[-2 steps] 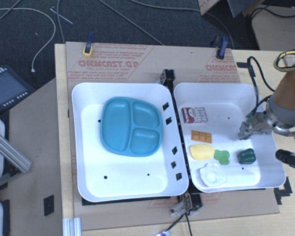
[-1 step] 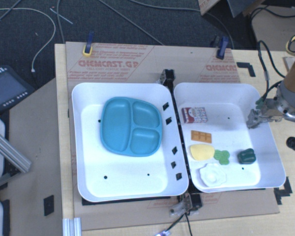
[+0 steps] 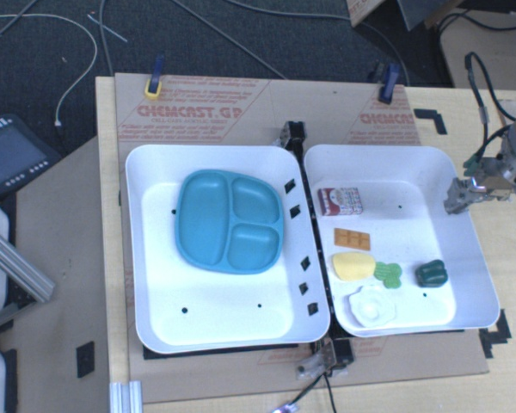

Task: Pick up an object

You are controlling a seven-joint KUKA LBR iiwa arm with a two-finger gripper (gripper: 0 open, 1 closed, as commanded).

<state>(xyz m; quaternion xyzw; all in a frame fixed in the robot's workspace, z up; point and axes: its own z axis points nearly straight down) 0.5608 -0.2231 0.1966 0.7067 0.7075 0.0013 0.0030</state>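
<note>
Over right bin [image 3: 464,256] far rim | claw [image 3: 461,198] low, carrying nothing | grip state unclear

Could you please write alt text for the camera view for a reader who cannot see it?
Two white bins sit side by side: the left bin holds a blue divided plate, the right bin several small toy foods. The gripper hovers at the right bin's far right edge.

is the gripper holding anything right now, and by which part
Nothing is held. The gripper sits over the right bin's right rim, apart from the items inside.
</note>
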